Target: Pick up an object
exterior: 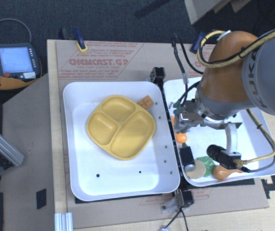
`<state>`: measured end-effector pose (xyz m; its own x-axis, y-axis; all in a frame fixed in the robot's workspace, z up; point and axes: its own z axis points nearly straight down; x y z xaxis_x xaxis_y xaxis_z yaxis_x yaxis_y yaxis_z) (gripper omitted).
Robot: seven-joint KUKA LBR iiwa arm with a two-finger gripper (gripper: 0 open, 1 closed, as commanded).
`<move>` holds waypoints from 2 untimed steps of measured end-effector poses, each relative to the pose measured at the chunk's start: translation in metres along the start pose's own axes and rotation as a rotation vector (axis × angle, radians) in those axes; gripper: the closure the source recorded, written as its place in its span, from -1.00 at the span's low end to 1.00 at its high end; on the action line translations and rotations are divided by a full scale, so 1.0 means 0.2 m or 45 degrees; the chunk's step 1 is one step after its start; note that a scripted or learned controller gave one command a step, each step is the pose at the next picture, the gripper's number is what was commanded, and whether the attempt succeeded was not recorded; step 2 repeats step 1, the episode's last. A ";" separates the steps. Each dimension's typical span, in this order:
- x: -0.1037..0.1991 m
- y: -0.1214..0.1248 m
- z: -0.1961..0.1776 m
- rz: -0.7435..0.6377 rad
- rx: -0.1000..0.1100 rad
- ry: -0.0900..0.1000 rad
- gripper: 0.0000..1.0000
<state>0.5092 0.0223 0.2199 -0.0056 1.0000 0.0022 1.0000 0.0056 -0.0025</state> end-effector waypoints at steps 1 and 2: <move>0.27 -0.01 0.04 0.000 0.001 -0.001 1.00; 0.27 -0.01 0.04 0.000 0.001 -0.001 1.00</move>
